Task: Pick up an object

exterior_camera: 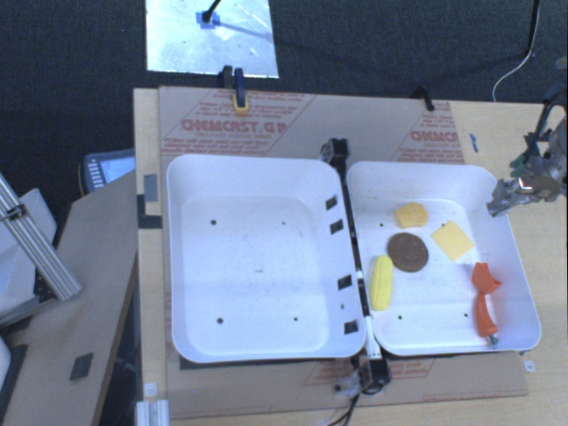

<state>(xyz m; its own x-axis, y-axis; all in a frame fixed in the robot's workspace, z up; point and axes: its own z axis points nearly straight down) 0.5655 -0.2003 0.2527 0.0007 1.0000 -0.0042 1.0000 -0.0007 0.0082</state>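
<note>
While hovering outside the shallow white right bin point(524, 278), pincer point(499, 204) spread unreadable, needing descent onto the pale yellow cheese-like square point(453, 240) just below-left.

A yellow clamp point(240, 96) grips the bench's point(293, 118) far edge. Beyond it a shiny metal sheet point(210, 25) lies on dark carpet point(399, 25).

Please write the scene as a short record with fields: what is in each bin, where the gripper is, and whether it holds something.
left bin: two shallow white bins sit side by side; this one bears small dark marks
right bin: yellow corn cob, brown round disc, round yellow piece, yellow square block, orange tool
gripper: above the right bin's far right corner
held object: none seen
task state: pick not yet done
</note>
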